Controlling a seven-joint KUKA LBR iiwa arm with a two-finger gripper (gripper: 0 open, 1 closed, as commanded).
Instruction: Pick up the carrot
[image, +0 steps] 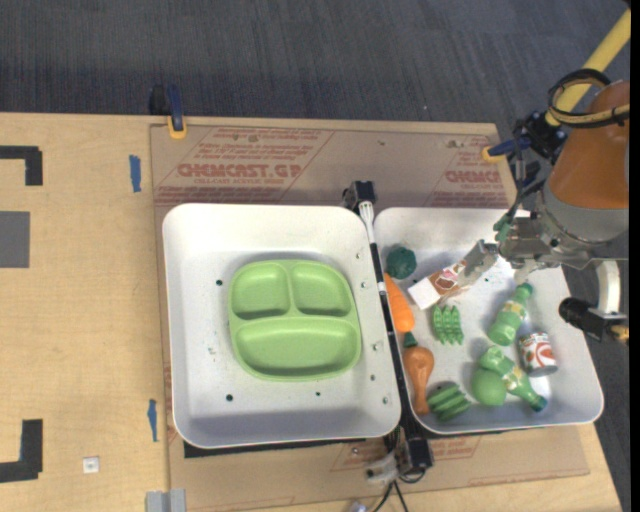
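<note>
The carrot (399, 306) is a short orange piece lying against the left wall of the right bin (580, 400), pointing towards the far side. A second orange vegetable (418, 368) with a dark stem lies just nearer along the same wall. My gripper (481, 257) hangs over the far middle of the right bin, to the right of the carrot and apart from it. Just below its tips lies a white and red packet (441, 283).
The right bin also holds a dark green round item (401, 262), a ridged green piece (447, 324), a green bottle (508, 319), a red and white can (539, 354) and more green toys (490, 386). A green divided plate (295, 319) sits in the left bin (190, 300).
</note>
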